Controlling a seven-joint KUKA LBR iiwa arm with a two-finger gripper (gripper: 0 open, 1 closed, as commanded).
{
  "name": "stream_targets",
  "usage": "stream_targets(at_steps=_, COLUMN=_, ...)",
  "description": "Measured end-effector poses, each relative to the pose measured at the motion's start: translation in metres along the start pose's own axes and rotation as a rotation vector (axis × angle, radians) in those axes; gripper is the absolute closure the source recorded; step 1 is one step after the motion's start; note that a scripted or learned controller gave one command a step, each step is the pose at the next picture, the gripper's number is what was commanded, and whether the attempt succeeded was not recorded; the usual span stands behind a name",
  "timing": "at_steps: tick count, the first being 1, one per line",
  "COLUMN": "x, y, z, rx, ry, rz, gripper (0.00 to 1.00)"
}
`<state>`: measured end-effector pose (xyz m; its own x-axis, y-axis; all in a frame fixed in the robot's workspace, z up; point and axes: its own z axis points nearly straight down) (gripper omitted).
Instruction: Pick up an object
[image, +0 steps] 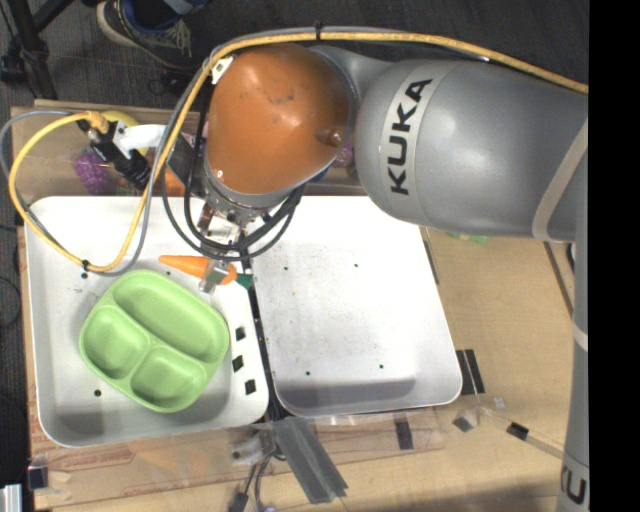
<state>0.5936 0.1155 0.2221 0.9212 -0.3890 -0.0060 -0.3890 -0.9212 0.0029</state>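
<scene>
Currently: hand (214, 268) over left bin (60, 300), touching carrot (185, 266); finger state cannot be told. Green divided plate (155, 340) just below carrot. Right bin (350, 320) alongside.

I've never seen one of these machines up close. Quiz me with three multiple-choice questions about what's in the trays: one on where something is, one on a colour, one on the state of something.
1. Where does the green plate lie?
A. In the left bin
B. In the right bin
C. On the floor

2. What colour is the carrot beside the plate?
A. Purple
B. Orange
C. White

3. How does the plate sit?
A. Upside down
B. Standing on edge
C. Flat, compartments facing up

Answers:
1. A, the plate rests on the left bin's floor, beside the wall shared with the right bin.
2. B, the carrot is orange with a small green end, lying just above the plate under the pincer.
3. C, its three hollow compartments open toward the camera.
</scene>
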Motion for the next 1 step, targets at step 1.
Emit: stream_targets(at_steps=1, x=0.0244, y=-0.0863, z=0.0474, rx=0.003, ry=0.001, rz=0.121, gripper=1.0)
